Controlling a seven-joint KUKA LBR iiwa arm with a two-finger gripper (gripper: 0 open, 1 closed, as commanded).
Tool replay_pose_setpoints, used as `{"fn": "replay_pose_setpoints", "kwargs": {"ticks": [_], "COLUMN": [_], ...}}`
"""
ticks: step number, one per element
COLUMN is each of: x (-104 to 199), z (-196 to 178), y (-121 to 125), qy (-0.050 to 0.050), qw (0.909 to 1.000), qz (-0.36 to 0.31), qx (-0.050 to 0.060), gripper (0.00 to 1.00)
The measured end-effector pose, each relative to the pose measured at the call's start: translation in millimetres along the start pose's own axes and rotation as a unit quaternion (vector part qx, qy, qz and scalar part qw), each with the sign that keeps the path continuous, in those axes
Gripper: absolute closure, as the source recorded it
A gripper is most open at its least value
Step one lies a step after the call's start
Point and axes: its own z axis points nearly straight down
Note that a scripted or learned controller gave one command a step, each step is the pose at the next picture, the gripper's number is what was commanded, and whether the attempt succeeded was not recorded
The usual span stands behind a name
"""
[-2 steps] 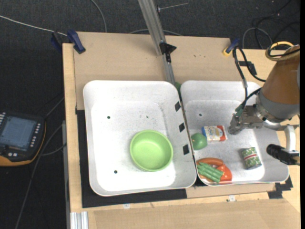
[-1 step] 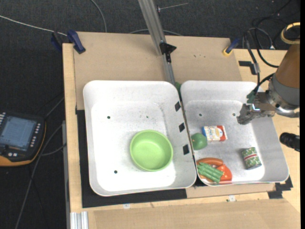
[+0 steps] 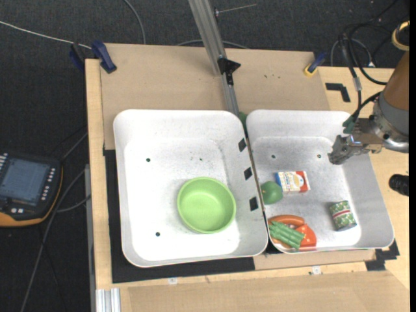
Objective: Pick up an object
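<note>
In the right bin (image 3: 305, 125) lie a small white and orange carton (image 3: 292, 181), a green ball (image 3: 271, 192) against the left wall, a green can (image 3: 342, 215) near the right wall, and a plate of red and green vegetables (image 3: 292, 233) at the front. A green bowl (image 3: 206, 205) sits in the left bin (image 3: 162, 132). My gripper (image 3: 339, 153) hangs over the right bin's far right part, up and to the right of the carton, touching none of the objects.
A metal pole (image 3: 211, 31) slants down to the seam between the bins. Blue clamps (image 3: 104, 57) hold the bench's back corners. A handheld pendant (image 3: 26, 187) lies off the bench at left. Cables run behind the arm at right.
</note>
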Motion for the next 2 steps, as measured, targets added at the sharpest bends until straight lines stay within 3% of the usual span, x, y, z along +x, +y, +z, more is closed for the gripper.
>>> {"fn": "replay_pose_setpoints", "kwargs": {"ticks": [2], "x": [104], "z": [-12], "y": [6], "qy": [0.001], "qw": [1.0000], "qz": [-0.002], "qx": [0.001], "gripper": [1.00]}}
